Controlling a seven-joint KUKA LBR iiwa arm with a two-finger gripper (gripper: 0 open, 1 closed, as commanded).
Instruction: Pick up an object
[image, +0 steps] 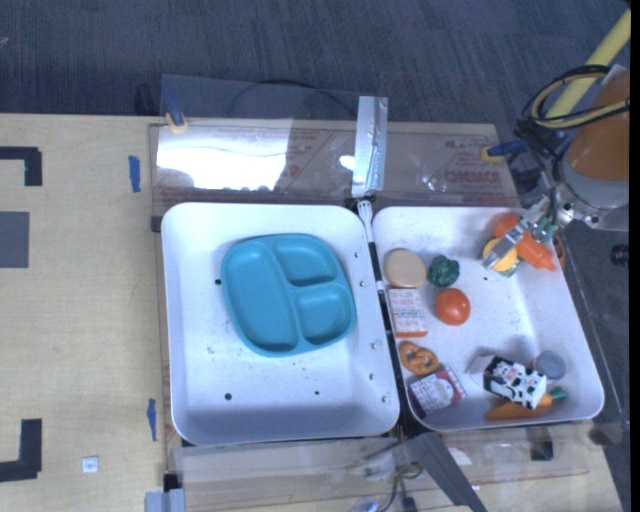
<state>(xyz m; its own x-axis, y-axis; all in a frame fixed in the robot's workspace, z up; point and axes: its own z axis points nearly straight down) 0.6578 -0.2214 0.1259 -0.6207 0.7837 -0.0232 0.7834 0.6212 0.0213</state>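
We judge the pick to be at its grasp stage: the gripper (522, 240) sits at the upper right of the frame, over the right bin (585, 350), among the orange and yellow toy foods (530, 252). We cannot tell how far it is open, nor whether anything is held. Next comes a firm closure, then a straight lift.

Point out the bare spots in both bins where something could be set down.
Left bin: bare floor runs all around the blue divided plate, widest below it, toward the near wall. Right bin: a bare patch lies between the tomato, the cow-print toy and the gripper. The strip by the divider, with bread, packet and pretzel, is crowded.
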